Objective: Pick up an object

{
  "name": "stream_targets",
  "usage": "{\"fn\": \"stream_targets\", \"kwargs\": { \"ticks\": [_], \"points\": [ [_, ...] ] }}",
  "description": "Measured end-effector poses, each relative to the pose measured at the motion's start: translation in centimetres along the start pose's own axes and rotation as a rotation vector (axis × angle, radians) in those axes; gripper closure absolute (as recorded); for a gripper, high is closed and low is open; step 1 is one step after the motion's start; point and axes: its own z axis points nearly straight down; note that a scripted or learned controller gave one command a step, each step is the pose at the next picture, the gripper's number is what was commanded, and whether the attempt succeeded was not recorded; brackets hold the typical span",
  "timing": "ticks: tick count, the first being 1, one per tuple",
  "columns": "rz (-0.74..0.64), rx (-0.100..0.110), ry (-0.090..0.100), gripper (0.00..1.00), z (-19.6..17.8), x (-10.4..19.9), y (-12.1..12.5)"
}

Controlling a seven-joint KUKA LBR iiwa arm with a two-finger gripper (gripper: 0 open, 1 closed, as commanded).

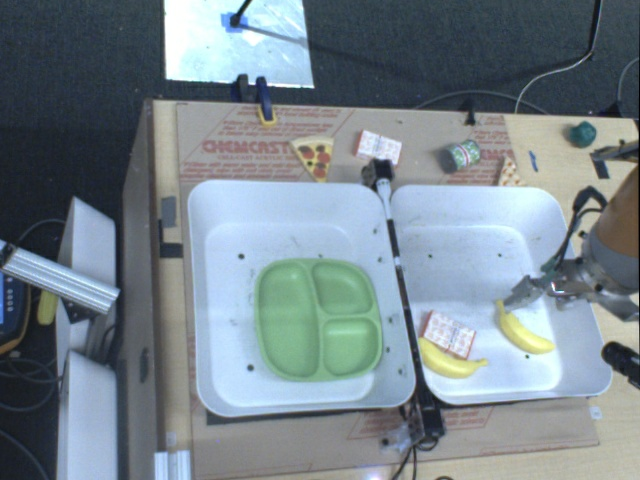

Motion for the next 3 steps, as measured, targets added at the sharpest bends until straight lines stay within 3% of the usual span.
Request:
{"fn": "stream_targets", "kwargs": {
  "ticks": [1, 2, 3],
  "points": [
    [-0.001, -0.001, 0.001, 0.0, 5.8, 2.0, -1.0],
    [0.0, -0.001, 0.0, 0.0, 5.8, -0.9, -2.1],
    [-0.002, -0.003, 0.002, 1.0, 4.7, -0.8, -2.0]
  ]
}}
